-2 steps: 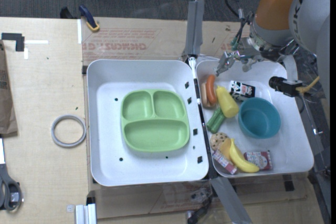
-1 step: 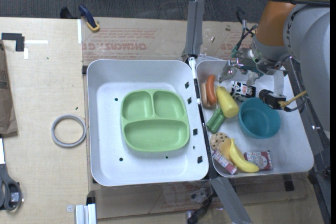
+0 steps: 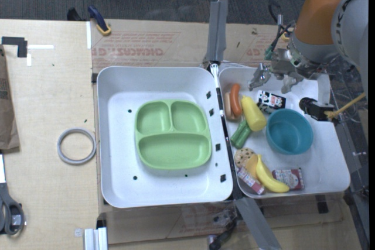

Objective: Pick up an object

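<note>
We find very little lettering here. On the cardboard sheet point(image 3: 153, 47) lying at twelve o'clock from the left bin point(image 3: 111, 143), we see a line of large reddish print, upside down from our viewpoint and too faint for us to spell out with confidence. In the right bin point(image 3: 328, 178), a small black-and-white carton point(image 3: 271, 100) and a red-and-white packet point(image 3: 291, 177) at five o'clock carry printing that we cannot read.
</note>
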`<action>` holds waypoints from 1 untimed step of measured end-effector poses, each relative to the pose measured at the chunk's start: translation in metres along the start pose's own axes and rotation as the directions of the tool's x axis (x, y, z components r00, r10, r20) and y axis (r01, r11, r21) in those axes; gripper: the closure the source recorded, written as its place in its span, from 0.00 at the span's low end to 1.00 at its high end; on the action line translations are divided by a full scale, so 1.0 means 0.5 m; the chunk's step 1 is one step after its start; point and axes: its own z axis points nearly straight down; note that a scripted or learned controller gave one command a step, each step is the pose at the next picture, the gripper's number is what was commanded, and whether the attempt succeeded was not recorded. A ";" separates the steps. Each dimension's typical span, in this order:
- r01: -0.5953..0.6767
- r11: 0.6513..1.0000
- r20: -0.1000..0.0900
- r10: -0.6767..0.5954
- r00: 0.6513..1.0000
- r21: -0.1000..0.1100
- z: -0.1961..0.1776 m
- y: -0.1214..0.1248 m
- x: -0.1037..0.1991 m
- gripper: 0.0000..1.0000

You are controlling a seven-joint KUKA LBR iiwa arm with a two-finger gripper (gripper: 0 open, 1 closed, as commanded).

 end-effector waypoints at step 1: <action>-0.085 0.996 0.001 0.085 0.996 -0.025 0.152 0.020 -0.036 0.00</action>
